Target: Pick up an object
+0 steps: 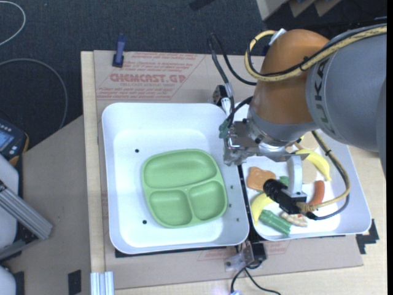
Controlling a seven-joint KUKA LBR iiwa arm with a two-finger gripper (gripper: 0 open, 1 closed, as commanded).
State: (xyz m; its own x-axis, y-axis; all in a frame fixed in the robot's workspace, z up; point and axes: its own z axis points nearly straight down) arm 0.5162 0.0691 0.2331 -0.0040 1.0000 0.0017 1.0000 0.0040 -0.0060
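Observation:
My gripper hangs under the orange-banded wrist, low over the left part of the right bin. The arm hides most of that bin. Around the gripper lie several small items. An orange piece sits just below the wrist. A yellow banana and a red-orange sausage are to its right. A yellow piece and a green cylinder lie near the bin's front edge. I see nothing held.
The left bin holds a green divided plate at its middle. A brown board lies under both bins. Black cables run from the back down to the wrist.

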